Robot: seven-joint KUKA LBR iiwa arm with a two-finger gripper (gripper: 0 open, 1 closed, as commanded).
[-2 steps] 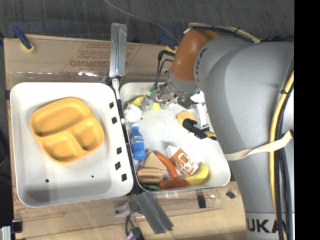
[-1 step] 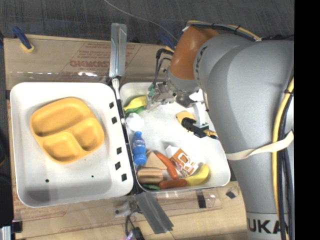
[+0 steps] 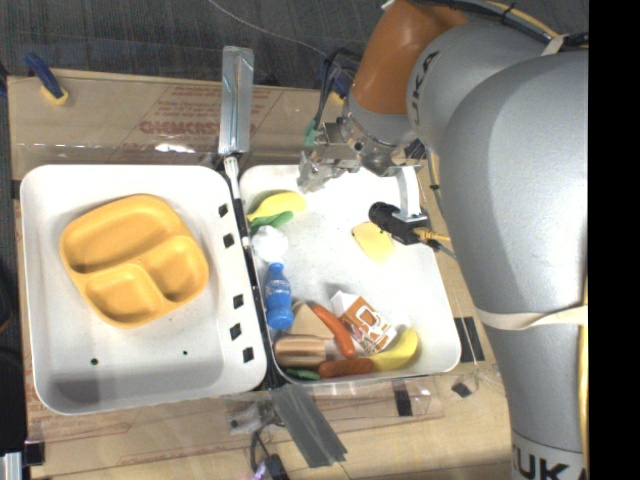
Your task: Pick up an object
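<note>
Gripper (image 3: 312, 171) hung at the far rim of the right bin (image 3: 440, 298), just above the yellow banana piece (image 3: 277, 205), finger spread impossible to tell, nothing visibly held, bare white floor lay open right of that piece.

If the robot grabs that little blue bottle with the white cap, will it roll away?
The small blue plastic bottle is rounded and seems to lie on its side, so a nudge would probably roll it. The orange carrot-like toy lying close beside it might stop it. It looks light and smooth, so it may slip from the gripper.
</note>
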